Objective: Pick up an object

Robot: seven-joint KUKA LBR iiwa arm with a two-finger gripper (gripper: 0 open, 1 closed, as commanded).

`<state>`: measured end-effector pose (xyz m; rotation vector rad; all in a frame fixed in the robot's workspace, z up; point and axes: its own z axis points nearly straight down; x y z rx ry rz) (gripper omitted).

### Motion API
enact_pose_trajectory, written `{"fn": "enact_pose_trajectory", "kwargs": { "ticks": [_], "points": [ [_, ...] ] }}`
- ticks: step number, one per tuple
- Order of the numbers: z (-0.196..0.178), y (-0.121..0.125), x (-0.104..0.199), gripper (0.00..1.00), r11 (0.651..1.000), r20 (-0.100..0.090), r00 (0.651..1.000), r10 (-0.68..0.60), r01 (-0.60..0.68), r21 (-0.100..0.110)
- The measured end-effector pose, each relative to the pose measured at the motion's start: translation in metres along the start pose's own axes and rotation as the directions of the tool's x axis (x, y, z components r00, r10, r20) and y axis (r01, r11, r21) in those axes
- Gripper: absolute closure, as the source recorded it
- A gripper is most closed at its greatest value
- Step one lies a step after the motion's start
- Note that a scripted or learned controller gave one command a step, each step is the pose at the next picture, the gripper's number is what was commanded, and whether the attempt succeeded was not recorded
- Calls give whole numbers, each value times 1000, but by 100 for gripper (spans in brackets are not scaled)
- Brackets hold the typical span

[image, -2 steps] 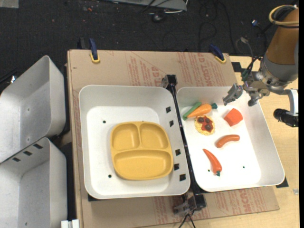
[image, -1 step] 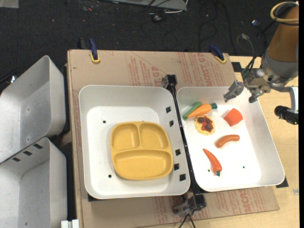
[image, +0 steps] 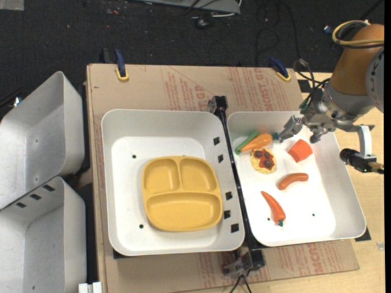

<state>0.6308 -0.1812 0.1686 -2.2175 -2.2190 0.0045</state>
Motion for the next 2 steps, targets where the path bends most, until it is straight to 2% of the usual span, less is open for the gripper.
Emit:
{"fn": "enact_pose_trajectory", "kwargs": {
  "ticks": [1,2],
  "points": [
    [43,4,1,0,1000,0,1000,-3,3,-2],
    [70,7,-2,0,1000,10,1000,-2,2,-14]
  ]
}}
